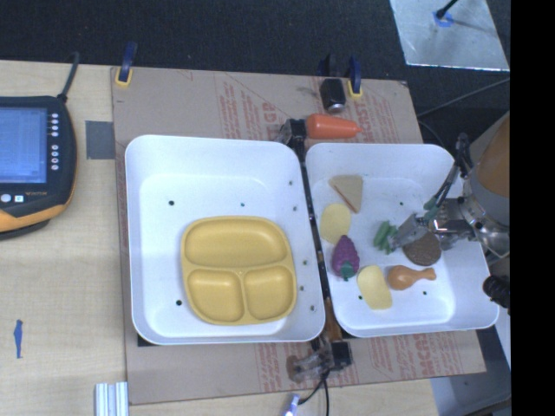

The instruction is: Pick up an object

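Camera view: we judge the approach step. The gripper (pixel 414 230) sits low in the right bin (pixel 468 319), near a green toy (pixel 382 235) and brown disc (pixel 423 251). We cannot tell its grip state. Next: confirm contact, then lift.

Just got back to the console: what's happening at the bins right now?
The arm reaches in from the right, its gripper low in the right bin, at the green piece and beside a brown disc. Nothing is visibly lifted. Toy foods lie around it: a purple piece, two yellow ones, a drumstick. The left bin holds a yellow tray.
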Robot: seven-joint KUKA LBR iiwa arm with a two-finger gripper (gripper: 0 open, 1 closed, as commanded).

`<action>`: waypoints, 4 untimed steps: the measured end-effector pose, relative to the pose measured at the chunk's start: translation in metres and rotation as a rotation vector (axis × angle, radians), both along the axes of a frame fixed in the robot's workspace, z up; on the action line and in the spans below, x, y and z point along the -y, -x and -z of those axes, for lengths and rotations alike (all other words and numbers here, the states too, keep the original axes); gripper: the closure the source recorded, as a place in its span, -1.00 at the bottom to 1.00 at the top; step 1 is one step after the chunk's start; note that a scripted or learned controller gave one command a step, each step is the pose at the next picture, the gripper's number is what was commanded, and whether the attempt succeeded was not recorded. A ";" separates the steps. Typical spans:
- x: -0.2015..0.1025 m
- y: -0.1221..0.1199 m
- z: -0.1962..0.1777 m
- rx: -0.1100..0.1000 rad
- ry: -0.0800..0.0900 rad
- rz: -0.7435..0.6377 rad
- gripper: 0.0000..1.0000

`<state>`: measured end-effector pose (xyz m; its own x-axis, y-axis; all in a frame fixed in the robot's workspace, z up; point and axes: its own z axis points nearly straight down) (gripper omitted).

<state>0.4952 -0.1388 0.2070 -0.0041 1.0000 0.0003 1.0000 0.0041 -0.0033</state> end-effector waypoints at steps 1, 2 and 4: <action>-0.016 -0.068 0.111 0.010 0.004 -0.002 -1.00; -0.013 -0.142 0.115 0.002 0.000 0.002 -1.00; -0.036 -0.161 0.105 0.000 -0.001 -0.002 1.00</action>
